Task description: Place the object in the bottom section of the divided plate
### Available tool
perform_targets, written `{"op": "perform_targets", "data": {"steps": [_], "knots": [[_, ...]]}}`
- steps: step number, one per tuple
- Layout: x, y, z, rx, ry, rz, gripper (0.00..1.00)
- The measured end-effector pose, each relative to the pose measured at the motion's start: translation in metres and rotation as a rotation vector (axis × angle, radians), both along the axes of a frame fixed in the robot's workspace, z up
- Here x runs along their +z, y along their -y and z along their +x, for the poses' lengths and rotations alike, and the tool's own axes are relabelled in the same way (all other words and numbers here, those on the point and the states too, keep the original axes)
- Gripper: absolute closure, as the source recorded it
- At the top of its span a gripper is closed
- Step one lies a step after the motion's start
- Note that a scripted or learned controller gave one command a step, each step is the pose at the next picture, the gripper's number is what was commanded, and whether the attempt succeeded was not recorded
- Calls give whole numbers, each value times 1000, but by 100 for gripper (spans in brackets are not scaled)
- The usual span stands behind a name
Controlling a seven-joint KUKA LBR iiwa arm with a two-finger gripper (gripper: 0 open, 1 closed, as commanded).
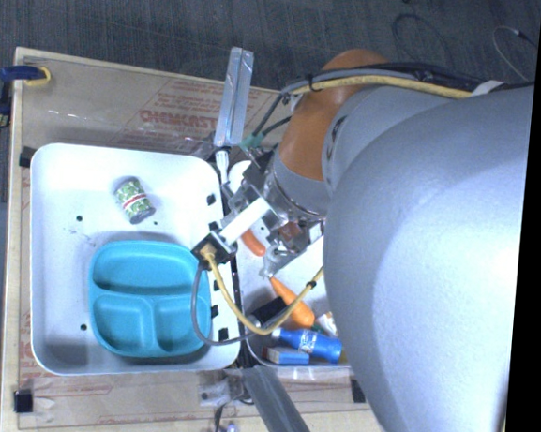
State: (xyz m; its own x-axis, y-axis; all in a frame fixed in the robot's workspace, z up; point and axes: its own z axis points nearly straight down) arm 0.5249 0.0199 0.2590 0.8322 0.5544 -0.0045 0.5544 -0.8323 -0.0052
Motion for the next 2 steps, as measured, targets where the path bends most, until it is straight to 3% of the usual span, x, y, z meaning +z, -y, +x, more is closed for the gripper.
{"op": "perform_targets", "data": {"steps": [1,2], "knots": [[7,-2,-1,12,-13,1,100],[-16,-42,-50,101,-2,-1,100]]}}
